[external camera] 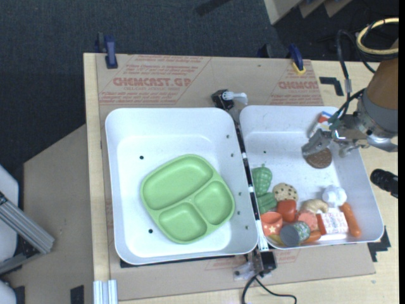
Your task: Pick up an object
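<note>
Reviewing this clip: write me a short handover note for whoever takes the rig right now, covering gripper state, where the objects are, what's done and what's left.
Gripper: low over the upper part of the right bin, just above a brown round piece. Whether it grips anything cannot be told.
Objects: the toy food pile lies along the right bin's lower edge, including a cookie and green pieces. The left bin holds a green divided plate.
Done: arm is positioned in the right bin.
Left: no object is visibly lifted, so the pick is unconfirmed.

Robotics lab: clamped bench (158, 81), twin white bins (126, 132).
</note>
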You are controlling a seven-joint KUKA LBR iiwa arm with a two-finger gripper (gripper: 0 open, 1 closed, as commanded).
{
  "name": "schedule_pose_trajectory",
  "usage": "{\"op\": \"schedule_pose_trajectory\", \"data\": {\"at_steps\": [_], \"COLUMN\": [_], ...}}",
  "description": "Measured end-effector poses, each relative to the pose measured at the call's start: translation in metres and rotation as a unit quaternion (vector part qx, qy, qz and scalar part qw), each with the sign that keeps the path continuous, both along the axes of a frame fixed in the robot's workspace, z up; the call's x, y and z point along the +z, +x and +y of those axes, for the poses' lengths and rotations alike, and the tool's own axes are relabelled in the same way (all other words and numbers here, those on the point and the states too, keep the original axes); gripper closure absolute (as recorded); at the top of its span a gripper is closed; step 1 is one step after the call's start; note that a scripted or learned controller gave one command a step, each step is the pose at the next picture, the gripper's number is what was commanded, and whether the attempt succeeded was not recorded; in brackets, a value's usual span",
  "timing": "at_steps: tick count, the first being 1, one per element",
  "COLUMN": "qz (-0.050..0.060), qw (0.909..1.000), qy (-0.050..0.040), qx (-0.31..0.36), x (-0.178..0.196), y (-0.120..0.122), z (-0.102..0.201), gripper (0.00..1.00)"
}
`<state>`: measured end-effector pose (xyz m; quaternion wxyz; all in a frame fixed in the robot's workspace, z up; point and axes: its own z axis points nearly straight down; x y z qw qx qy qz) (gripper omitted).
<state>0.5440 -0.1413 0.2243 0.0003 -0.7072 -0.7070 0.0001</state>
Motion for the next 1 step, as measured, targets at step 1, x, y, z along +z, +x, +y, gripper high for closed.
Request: {"op": "schedule_pose_trajectory", "data": {"at_steps": [1], "qz": [-0.004], "qw": [1.0000], "qy": [-0.0033], "qx": [0.000], "x": [-0.1452], "y": [0.0777], "z": [-0.0472], "gripper": [0.00]}}
